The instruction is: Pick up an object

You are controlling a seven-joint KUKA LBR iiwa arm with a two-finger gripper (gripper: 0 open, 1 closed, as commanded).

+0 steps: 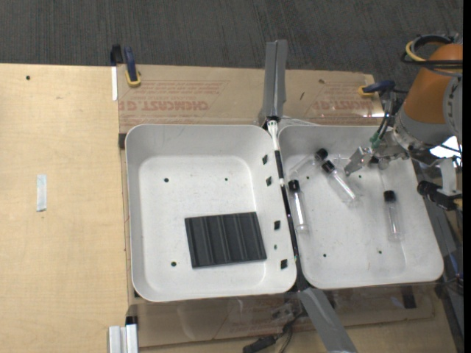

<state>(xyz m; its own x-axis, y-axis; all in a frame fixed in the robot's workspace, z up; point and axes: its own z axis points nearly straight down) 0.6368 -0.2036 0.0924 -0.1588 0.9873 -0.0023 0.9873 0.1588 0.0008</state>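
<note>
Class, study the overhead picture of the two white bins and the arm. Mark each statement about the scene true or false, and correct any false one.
1. A dark ribbed tray lies in the left bin. True.
2. The clear tubes with black caps lie in the left bin. False: the three tubes lie in the right bin.
3. The pincer is over the right bin's upper part. True.
4. The arm reaches in from the picture's left. False: it comes from the right.
5. The ribbed tray stands upright on its edge. False: it lies flat.
</note>
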